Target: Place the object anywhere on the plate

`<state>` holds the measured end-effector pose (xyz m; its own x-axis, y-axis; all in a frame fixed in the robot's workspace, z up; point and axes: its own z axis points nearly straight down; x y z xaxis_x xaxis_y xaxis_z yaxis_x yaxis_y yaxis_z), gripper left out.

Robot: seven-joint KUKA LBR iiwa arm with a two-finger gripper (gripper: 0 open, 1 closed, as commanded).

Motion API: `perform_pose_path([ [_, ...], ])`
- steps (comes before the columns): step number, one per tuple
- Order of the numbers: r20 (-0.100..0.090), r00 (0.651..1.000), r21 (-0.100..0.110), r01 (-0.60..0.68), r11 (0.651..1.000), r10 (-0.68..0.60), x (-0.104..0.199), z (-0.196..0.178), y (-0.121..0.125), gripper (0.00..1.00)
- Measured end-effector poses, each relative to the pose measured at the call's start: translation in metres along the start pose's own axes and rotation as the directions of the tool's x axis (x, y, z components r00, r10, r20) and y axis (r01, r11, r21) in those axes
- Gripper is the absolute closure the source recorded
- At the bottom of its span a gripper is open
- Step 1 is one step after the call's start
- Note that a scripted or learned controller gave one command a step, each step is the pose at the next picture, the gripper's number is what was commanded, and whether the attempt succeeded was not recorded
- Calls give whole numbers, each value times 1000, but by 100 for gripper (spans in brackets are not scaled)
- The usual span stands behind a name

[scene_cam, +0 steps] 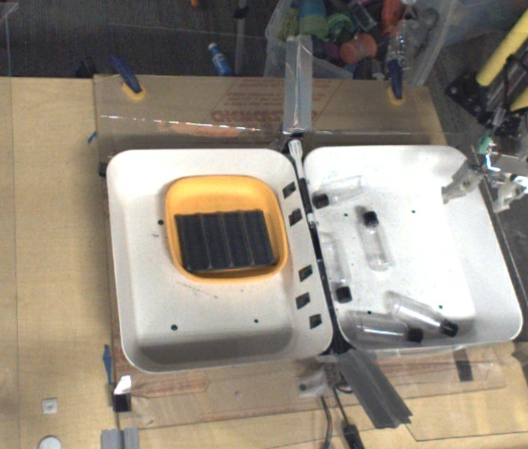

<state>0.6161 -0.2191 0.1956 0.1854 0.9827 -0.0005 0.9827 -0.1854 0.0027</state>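
Faint clear tubes (374, 241) in right bin (489, 251)

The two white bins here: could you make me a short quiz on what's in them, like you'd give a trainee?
1. True or false: the black ridged block already lies on the orange plate.
2. Which bin holds the clear tubes with black caps? A) left bin B) right bin
3. Fill in: the gripper sits at the right bin's far ____ corner.

Key: 1 true; 2 B; 3 right.
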Motion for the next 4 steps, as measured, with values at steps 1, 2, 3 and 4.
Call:
perform_pose_path([
  [1,0,994,0,105,994,-105,11,-72,50,0],
  [2,-2,885,2,465,885,-465,23,-57,48,0],
  [3,-1,858,3,514,858,-514,7,-50,51,0],
  [4,-2,628,-1,778,628,-778,7,-49,51,0],
])
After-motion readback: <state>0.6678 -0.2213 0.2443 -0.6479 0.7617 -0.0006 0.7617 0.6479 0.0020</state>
